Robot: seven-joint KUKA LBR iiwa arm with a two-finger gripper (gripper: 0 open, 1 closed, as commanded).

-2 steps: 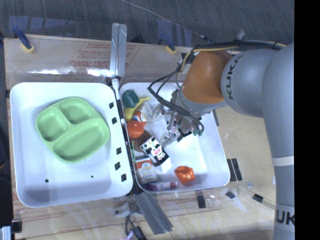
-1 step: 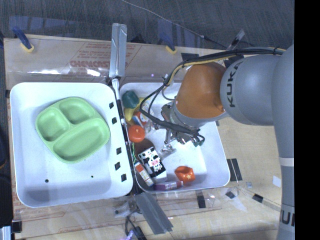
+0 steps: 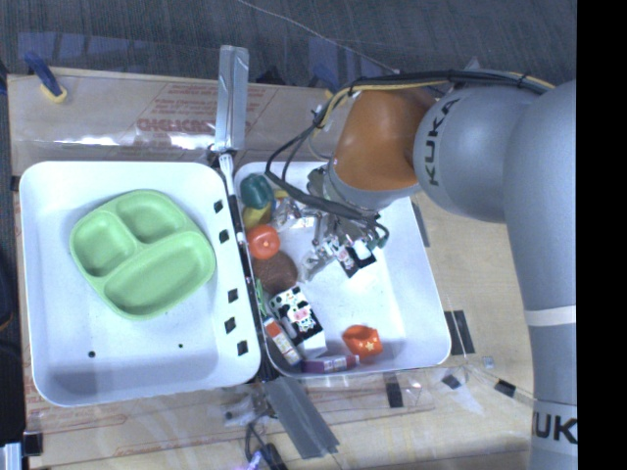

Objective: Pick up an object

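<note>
- Objects for picking lie in the right bin [image 3: 416,292], gathered along its left wall and front edge.
- Orange ball [image 3: 263,243]: against the left wall, just beside a brown oval item [image 3: 277,270] lying nearer the front.
- Green and yellow item [image 3: 257,192]: at the back left corner of the same bin.
- Black-and-white patterned carton [image 3: 297,316]: in front of the brown item, with a small red-capped bottle [image 3: 278,342] close on its left.
- Small orange object [image 3: 361,340]: near the front wall, apart from the carton; a purple stick-like item [image 3: 328,363] lies along the front edge.
- Hand [image 3: 338,248]: low over the middle of the right bin, under the orange band of the arm [image 3: 490,155]. Whether it is wide, narrow or holding anything cannot be told; cables and the wrist obscure it.
- Left bin [image 3: 59,360]: contains a green divided plate [image 3: 142,253], lying flat toward the back left.
- Counter [image 3: 470,253]: carries both bins side by side, touching along a shared clipped edge.
</note>
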